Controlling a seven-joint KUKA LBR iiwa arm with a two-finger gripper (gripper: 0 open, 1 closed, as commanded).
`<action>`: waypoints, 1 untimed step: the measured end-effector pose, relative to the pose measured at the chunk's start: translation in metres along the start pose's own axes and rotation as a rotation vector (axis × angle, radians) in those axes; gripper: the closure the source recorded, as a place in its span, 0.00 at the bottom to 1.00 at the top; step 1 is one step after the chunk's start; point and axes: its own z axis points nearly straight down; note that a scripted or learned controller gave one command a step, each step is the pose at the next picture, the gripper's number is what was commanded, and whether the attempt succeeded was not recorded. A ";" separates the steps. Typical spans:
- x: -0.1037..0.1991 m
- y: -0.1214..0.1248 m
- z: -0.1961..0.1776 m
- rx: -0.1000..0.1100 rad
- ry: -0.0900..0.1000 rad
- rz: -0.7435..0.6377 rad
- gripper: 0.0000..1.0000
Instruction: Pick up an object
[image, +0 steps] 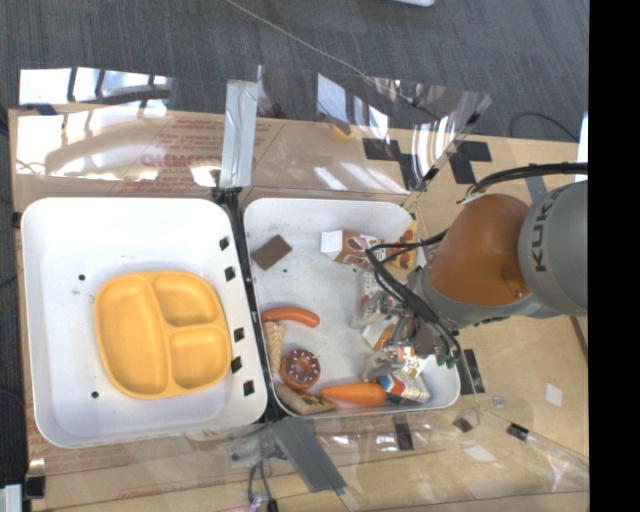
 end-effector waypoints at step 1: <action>-0.003 0.002 -0.011 0.001 -0.005 -0.007 1.00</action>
